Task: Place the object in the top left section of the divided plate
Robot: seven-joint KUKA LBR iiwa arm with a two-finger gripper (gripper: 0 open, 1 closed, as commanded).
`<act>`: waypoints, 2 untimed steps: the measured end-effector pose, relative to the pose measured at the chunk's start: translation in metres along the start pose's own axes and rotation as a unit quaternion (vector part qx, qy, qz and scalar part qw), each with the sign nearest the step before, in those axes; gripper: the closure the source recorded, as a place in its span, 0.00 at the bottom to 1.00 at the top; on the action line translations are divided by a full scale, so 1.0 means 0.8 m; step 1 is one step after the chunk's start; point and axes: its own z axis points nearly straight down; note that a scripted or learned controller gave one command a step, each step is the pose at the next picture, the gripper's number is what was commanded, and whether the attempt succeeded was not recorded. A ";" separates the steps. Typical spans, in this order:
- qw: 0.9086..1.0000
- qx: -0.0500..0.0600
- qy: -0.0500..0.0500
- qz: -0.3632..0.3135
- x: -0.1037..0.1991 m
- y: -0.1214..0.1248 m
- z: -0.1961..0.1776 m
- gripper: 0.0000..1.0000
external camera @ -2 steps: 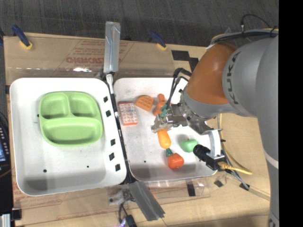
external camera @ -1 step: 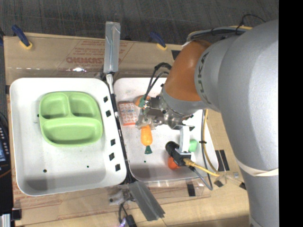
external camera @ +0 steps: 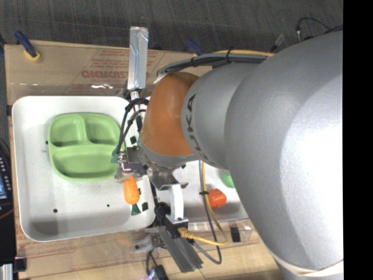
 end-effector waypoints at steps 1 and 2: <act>0.978 0.000 0.001 0.207 0.073 0.034 0.119 1.00; 0.982 -0.001 0.001 0.189 0.140 0.071 -0.057 1.00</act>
